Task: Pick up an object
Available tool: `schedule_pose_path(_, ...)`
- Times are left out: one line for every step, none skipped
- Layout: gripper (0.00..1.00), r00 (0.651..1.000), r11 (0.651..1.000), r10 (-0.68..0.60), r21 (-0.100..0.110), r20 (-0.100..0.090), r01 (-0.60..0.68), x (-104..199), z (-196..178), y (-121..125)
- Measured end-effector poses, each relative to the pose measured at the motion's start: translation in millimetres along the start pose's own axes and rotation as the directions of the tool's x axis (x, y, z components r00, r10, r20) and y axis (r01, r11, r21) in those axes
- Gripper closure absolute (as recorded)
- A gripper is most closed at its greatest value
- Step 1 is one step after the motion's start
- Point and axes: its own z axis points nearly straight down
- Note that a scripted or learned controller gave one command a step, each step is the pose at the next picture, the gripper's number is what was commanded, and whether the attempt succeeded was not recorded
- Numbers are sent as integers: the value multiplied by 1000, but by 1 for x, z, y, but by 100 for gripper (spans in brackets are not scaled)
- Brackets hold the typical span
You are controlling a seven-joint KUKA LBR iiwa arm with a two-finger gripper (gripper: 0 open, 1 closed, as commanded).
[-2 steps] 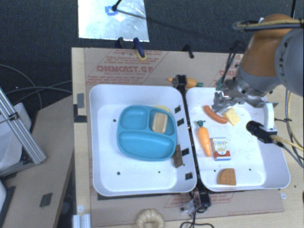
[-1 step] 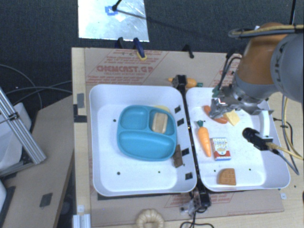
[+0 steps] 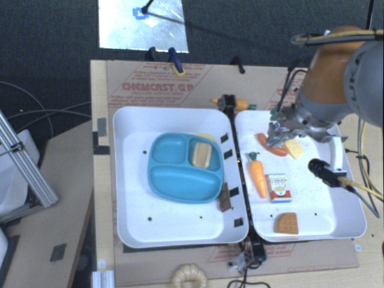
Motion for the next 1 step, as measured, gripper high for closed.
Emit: schedule_pose_path(100, 1000, 1000, -2, 2, 1, 2, 5, -1, -8)
